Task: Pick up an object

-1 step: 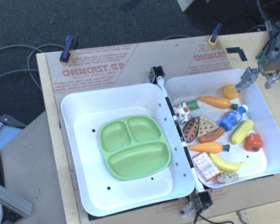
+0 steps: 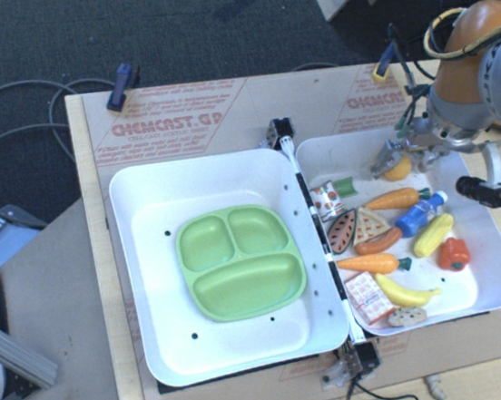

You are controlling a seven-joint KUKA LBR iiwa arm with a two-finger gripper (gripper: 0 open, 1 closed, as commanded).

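Observation:
My gripper point(image 2: 399, 160) hangs over the far part of the right bin point(image 2: 494, 277). A small yellow toy point(image 2: 399, 168) shows between its fingers, which are closed against it. Just below it in the bin lie an orange carrot point(image 2: 395, 198) and a blue bottle point(image 2: 420, 213). Further toy foods fill the bin: a yellow piece point(image 2: 434, 234), a red pepper point(image 2: 452, 253), a banana point(image 2: 404, 290), a second carrot point(image 2: 373, 263), a sausage point(image 2: 378, 242), a pizza slice point(image 2: 370, 222) and a small can point(image 2: 326, 200).
The left bin point(image 2: 148, 254) holds a green divided plate point(image 2: 240, 262). A black divider clamp point(image 2: 280, 131) sits between the bins at the far edge. A snack box point(image 2: 366, 294) lies by the right bin's near-left corner. Cables trail beside the arm point(image 2: 472, 74).

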